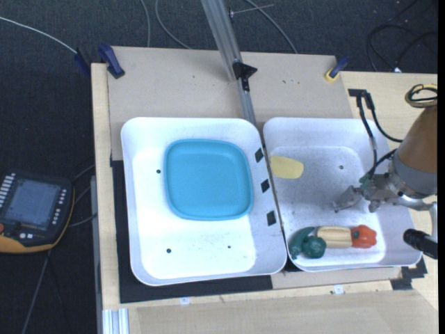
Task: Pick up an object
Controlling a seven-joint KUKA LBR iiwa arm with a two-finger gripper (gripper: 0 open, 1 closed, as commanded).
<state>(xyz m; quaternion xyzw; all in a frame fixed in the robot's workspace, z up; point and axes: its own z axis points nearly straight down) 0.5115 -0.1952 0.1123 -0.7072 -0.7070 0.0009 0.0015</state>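
Note:
My gripper (356, 195) hangs over the right side of the right bin (314, 132), at the end of the grey arm with its orange band (423, 145). It looks open, with nothing between its fingers. Below it, along the bin's front wall, lie a green object (308, 245), a tan wooden cylinder (334, 236) and a red object (363, 236) in a row, all apart from the gripper. A flat yellow piece (286, 166) rests near the bin's left wall.
The left bin (142, 207) holds a blue square plate (208, 179). A metal pole (224, 26) slants in from the top, ending between the bins. A black cable (372, 127) runs down toward the wrist.

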